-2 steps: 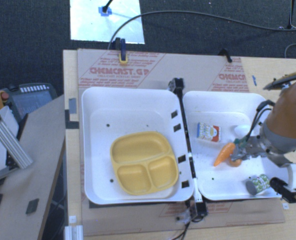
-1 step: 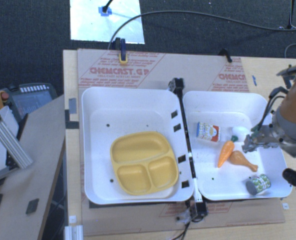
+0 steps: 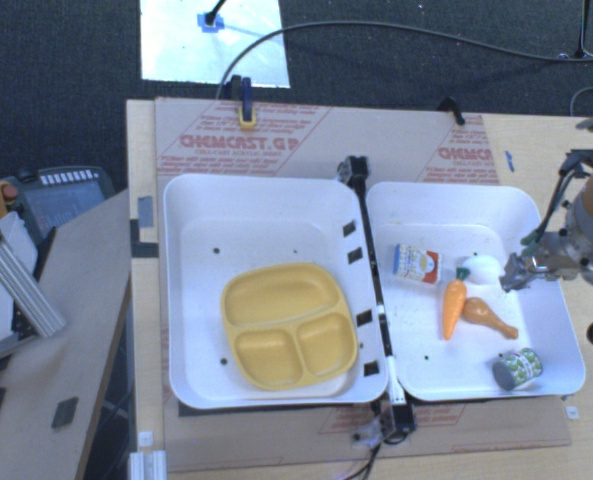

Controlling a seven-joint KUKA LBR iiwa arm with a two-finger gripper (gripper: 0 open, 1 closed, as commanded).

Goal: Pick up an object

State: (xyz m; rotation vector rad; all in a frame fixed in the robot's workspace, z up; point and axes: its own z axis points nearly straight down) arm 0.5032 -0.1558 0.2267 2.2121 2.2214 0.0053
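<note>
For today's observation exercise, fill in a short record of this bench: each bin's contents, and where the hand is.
left bin: yellow divided tray
right bin: small carton, white object, carrot, drumstick, can
hand: over the right bin's right side, beside the white object
held: nothing seen

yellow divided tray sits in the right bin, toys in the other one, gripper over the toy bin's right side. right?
Not quite. The camera view shows the yellow divided tray in the left bin, not the right. The toys, carrot and can among them, lie in the right bin, and the gripper is over that bin's right side, as you said.
</note>
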